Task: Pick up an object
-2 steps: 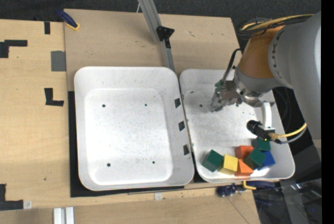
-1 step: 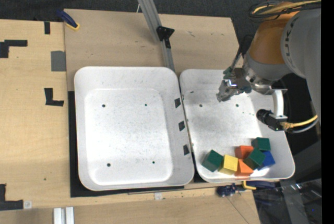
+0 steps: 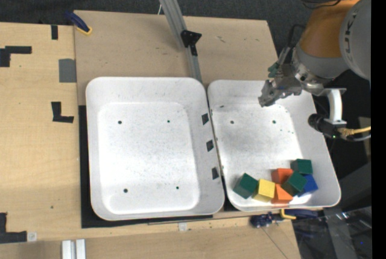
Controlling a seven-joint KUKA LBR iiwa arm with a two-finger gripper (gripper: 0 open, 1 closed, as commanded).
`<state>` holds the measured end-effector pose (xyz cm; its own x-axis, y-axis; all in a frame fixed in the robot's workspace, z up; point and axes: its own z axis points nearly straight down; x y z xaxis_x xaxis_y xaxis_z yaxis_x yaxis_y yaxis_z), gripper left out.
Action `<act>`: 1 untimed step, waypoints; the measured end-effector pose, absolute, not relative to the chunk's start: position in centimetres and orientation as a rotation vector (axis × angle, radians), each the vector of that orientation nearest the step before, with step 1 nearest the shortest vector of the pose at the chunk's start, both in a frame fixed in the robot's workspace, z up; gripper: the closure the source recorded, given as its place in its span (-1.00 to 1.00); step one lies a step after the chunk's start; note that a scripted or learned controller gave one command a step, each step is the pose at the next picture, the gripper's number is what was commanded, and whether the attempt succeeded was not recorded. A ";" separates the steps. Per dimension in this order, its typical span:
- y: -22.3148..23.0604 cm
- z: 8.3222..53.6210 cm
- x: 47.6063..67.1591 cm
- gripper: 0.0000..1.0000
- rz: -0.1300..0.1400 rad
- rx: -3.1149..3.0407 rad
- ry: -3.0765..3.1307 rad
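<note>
Presently we find the candidates for pickup, a cluster of small coloured blocks [image 3: 278, 182], heaped in the lower right of the frame, in the near corner of the right bin [image 3: 253, 131]. We count a dark green block [image 3: 245, 185] on the left of the heap, a yellow block [image 3: 264, 189] touching it, orange ones beside that, and green and blue blocks toward the bin's right wall. We judge them rigid, light and not fragile, with flat faces suited to a pinch on opposite sides. The dark green block, with free space on its left side, looks the easiest to take; the others are packed together and would crowd a descending hand. The hand [image 3: 269, 95] hangs over the upper part of the right bin, well apart from the heap, and grasps nothing; whether it is spread or closed we cannot tell. The left bin [image 3: 145, 146] sits beside it on the surface [image 3: 36, 131].
</note>
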<state>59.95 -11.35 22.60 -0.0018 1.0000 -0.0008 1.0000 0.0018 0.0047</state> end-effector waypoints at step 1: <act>-11.3 21.7 59.9 1.00 -0.004 2.220 2.223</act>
<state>59.94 -11.34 21.71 -0.0012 1.0000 -0.0015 1.0000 0.0012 -0.0022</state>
